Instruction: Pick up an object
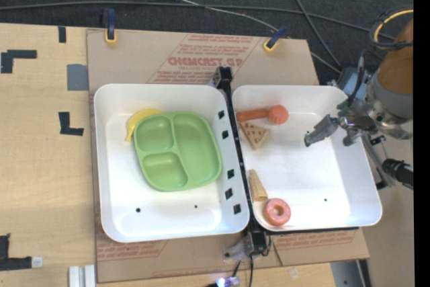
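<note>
The arm (393, 87) reaches in from the right, its orange band at the frame's edge, wrist bent toward the right bin (349, 201). The gripper (334, 131) hangs over that bin's right side, fingers spread apart with nothing between them, one dark finger (317, 133) pointing left. In this bin lie a mallet (263, 115), a waffle (254, 135), a cone (258, 185) and a pink donut (276, 212), all well apart from the gripper. The left bin (107, 165) holds a green tray (177, 150) over a banana (138, 121).
</note>
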Action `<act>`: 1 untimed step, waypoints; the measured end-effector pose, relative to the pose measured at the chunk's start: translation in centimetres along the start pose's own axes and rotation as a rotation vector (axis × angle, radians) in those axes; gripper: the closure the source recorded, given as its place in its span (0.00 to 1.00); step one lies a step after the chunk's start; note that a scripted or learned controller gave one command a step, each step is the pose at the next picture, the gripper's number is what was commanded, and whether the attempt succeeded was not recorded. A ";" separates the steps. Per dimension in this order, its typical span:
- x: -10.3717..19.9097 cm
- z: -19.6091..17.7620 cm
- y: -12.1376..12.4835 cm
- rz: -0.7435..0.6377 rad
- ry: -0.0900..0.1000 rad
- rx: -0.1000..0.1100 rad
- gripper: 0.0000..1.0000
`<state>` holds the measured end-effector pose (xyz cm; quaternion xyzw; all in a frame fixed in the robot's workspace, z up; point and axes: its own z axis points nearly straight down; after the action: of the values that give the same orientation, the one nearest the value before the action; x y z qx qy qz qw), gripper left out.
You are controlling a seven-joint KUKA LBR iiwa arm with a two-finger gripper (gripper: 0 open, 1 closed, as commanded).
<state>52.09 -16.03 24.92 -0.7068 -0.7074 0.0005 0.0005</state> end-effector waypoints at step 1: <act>-0.4 6.3 0.2 0.001 0.001 0.005 0.00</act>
<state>52.33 -16.42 18.63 -0.7072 -0.7071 0.0020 0.0027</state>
